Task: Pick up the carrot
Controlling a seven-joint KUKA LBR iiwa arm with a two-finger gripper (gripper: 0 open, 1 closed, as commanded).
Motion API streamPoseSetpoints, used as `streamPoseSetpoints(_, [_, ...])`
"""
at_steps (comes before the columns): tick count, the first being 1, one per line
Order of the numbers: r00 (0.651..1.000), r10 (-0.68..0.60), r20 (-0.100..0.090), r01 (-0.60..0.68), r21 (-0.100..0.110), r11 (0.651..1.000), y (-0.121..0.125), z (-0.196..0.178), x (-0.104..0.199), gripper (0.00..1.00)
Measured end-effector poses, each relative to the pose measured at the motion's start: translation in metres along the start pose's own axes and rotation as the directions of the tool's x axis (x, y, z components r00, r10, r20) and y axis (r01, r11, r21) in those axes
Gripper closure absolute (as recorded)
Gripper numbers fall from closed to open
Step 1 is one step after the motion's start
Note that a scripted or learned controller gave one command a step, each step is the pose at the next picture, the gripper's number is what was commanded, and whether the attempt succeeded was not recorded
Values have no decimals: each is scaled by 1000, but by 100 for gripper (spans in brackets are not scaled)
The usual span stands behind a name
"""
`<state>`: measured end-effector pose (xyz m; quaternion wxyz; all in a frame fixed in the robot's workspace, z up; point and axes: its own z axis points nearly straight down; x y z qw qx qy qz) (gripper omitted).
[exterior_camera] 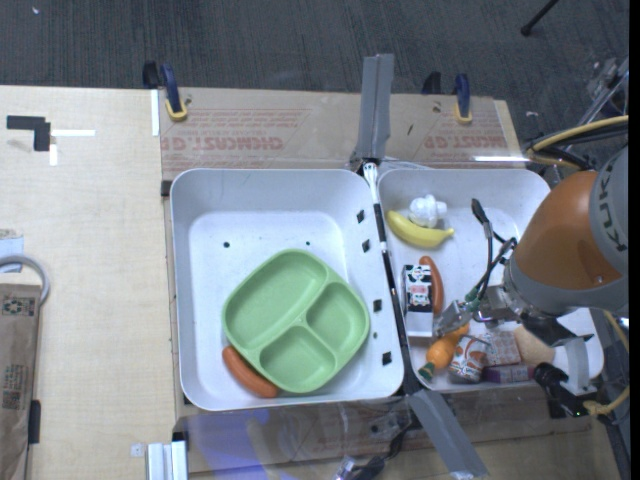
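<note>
While the small orange plastic carrot (440, 352) lies at the near edge of the right-hand shallow white bin (520, 180), the tool (458, 318) hovers just above it; whether it is wide or narrow, I cannot tell. This looks like the approach; next comes a short descent onto the carrot.

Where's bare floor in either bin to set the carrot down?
Left bin: bare floor behind the green tray. Right bin: small patch right of the banana. Crowded along its front, around the carrot, carton and packets.
</note>
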<state>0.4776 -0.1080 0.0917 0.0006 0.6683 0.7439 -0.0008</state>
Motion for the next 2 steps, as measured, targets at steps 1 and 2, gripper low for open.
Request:
streamPoseSetpoints(1, [1000,2,-2,-2,1,1000,1,-9,0,100])
streamPoseSetpoints(2, [971,239,0,-239,2,971,6,-153,45,100])
